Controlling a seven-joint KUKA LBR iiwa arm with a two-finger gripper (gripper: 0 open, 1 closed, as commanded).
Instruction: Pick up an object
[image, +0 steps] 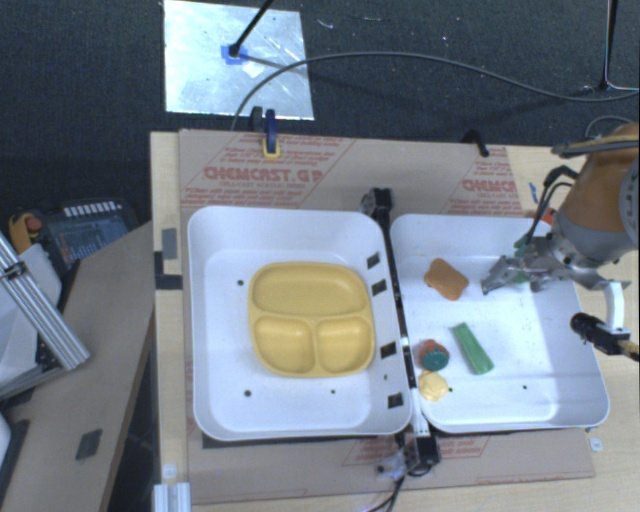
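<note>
My gripper (500, 279) hovered over the right bin (560, 410) holding nothing — how far apart it stood, I couldn't tell. The orange piece (446, 279) lay just beside it; I judged centring first, then descending straight, wisest.

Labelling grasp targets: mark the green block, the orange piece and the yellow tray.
green block (471, 348), camera view, middle of its top face
orange piece (446, 278), camera view, centre of its top
yellow tray (310, 272), camera view, floor of its large back compartment
</note>
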